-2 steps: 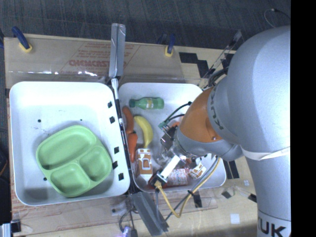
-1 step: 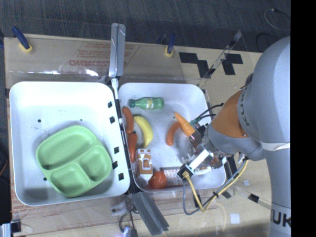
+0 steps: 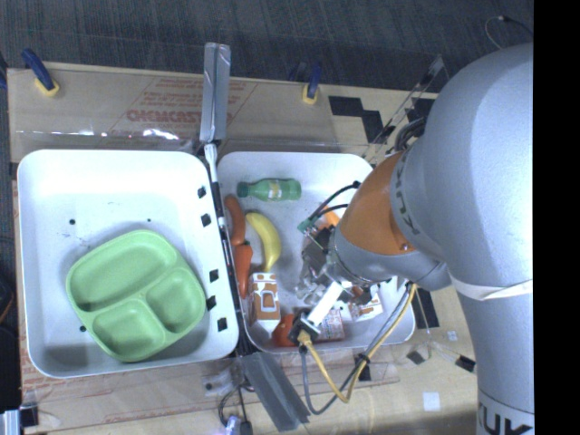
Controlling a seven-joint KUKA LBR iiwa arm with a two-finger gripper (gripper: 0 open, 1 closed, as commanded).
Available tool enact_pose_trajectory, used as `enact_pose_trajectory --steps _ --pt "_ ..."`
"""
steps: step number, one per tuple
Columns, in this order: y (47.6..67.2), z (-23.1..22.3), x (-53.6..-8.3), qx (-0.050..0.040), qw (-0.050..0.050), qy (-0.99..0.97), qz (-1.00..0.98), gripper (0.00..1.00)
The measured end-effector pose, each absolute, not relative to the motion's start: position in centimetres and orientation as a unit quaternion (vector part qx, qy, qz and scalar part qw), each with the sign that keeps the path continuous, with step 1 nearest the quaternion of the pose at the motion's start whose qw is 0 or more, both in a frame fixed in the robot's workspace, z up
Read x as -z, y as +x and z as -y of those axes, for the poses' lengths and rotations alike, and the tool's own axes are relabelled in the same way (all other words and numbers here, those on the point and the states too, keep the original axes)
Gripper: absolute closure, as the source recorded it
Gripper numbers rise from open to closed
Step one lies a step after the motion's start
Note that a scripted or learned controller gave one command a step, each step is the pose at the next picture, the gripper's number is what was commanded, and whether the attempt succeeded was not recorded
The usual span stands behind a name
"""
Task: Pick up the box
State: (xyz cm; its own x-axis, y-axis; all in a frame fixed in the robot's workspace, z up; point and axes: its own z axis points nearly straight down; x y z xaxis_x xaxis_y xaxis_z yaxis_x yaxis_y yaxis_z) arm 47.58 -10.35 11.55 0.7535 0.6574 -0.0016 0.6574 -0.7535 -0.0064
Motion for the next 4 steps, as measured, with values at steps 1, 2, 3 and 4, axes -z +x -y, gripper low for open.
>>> enact_pose_trajectory --steps 1,2,3,4 --pt "48.8 3.2 -19.1 -0.0005 0.001 -0.887 0.462 1.0" --pt "48.2 11.1 -9.7 -0.0014 0.002 -0.863 0.505 1.0" --pt "47.6 2.0 -19.1 -0.001 0.002 -0.89 0.455 1.0" --pt "47.6 8.7 -19.1 -0.001 0.001 -0.877 0.48 1.0"
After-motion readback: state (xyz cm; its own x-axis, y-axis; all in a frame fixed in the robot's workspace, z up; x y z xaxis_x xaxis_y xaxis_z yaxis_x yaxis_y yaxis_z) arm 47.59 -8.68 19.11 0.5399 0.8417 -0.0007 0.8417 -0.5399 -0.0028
